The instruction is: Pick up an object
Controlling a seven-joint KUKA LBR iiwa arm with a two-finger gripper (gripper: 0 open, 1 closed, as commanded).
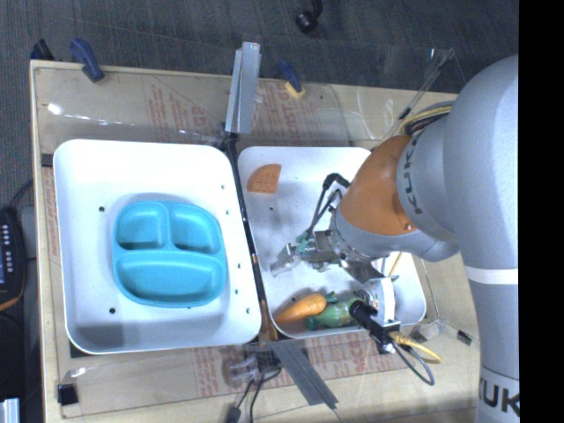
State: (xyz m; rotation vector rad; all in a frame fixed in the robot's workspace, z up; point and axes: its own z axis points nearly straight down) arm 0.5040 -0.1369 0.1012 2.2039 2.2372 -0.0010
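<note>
My gripper (296,254) hangs low over the middle of the right bin (352,159), reaching in from the right below the orange wrist band. An orange carrot (300,307) with a green top (331,315) lies at the bin's front edge, just below the gripper and apart from it. A small orange-brown bread-like slice (263,179) rests in the bin's far left corner. I see nothing held at the gripper's tip.
The left bin (79,236) holds a light blue divided plate (169,252). A raised divider (245,236) separates the two bins. The arm's bulk covers the right bin's right side. Clamps and a metal bar (242,86) sit at the bench's far edge.
</note>
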